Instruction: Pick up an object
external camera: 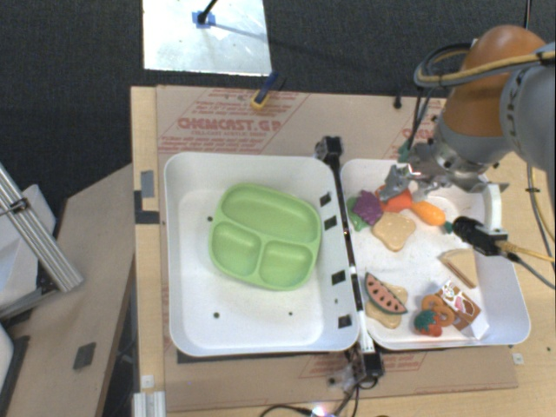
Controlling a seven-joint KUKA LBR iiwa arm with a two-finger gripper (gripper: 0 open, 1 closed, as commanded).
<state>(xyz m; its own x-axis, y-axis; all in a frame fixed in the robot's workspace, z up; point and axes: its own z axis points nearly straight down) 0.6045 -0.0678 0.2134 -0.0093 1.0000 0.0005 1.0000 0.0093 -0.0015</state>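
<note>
Claw (398, 183) sits low in your right bin (504, 320), right over the orange toy (398, 201) beside the grapes (367, 207), but you cannot tell whether it grips anything, so count nothing as lifted yet.

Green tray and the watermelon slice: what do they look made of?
Green tray: likely molded plastic, judging by its uniform lime colour, rounded compartments and soft sheen. Watermelon slice: a toy, probably plastic or rubber, with flat painted-looking red flesh, dark seeds and a green rind; which of the two is unclear.
</note>
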